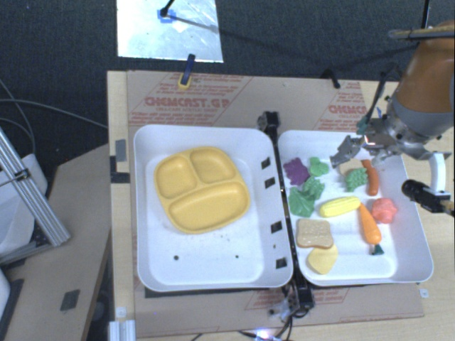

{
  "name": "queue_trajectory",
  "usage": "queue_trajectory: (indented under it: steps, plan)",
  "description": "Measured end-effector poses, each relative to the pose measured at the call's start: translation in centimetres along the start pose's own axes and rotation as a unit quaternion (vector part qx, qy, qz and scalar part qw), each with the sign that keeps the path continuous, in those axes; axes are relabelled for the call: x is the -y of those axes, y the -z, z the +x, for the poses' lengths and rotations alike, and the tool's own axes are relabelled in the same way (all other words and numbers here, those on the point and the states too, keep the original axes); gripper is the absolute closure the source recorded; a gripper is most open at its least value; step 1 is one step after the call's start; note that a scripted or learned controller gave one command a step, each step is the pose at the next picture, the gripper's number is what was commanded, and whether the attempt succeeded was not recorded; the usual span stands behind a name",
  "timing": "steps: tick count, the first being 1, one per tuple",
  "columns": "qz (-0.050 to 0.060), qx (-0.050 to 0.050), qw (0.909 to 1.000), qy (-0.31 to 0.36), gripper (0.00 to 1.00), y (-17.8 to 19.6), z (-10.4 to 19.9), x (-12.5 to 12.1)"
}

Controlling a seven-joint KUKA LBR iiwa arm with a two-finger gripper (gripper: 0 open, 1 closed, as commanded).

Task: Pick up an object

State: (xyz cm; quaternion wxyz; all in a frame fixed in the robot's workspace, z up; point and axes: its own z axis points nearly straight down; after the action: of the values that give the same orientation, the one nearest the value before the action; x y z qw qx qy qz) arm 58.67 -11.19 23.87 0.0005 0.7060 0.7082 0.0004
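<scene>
Dark carpet (57,41) across the upper frame, with a shiny silver sheet (169,18) at top centre. Printed cardboard (213,98) over a tan bench (78,212) in the middle. Aluminium frame (32,197) and grey cables (43,112) at left.

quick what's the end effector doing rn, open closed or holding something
End effector: above the back of the right bin, near the green broccoli piece; open or closed cannot be told.
</scene>
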Motion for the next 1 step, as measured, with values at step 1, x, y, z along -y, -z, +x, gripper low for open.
queue_trajectory:
  steps: [1]
  plan:
    - [0.006,-0.002,1.0000,-0.002,0.00,-9.11,1.15,7.64]
